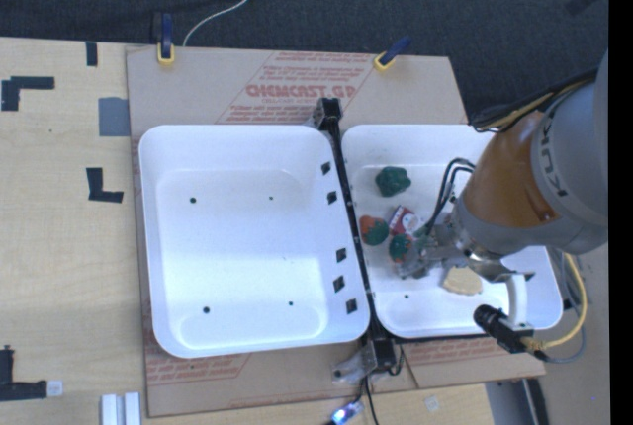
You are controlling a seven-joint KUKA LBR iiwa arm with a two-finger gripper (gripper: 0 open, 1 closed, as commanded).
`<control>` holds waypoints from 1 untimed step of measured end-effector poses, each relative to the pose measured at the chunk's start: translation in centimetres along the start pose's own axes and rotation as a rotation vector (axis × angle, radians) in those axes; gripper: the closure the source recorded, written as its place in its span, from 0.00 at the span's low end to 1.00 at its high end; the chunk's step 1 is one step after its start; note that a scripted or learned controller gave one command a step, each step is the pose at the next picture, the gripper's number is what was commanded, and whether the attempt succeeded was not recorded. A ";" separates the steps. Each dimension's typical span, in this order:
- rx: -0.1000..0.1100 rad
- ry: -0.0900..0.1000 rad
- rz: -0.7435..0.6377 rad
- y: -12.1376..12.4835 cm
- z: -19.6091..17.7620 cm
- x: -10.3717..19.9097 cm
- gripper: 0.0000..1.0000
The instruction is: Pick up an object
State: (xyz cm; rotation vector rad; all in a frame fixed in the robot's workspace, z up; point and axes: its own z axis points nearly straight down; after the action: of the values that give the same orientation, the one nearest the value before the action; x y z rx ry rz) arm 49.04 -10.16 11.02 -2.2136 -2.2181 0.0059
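While the arm reaches into the right bin (554,314), I judge the small objects light and easy to push away.
I count a green piece (393,180), an orange-green one (374,230), a red-white one (403,216), a pale one (462,282); the gripper (413,255) is low among them, and I cannot tell its state. I would take the green piece across its middle.

A brown cardboard sheet with red lettering (297,92) lies on the light wooden bench (59,245) beneath the bins. Yellow-and-blue clamps pin its far edge at eleven o'clock (164,40) and one o'clock (392,53). A white cable (223,13) runs at twelve o'clock.
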 end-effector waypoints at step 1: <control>0.002 0.001 0.000 0.0 -0.9 0.1 1.00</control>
State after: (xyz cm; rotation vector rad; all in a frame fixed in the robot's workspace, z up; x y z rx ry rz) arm 48.99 -10.10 11.92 -2.2116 -2.2171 0.0072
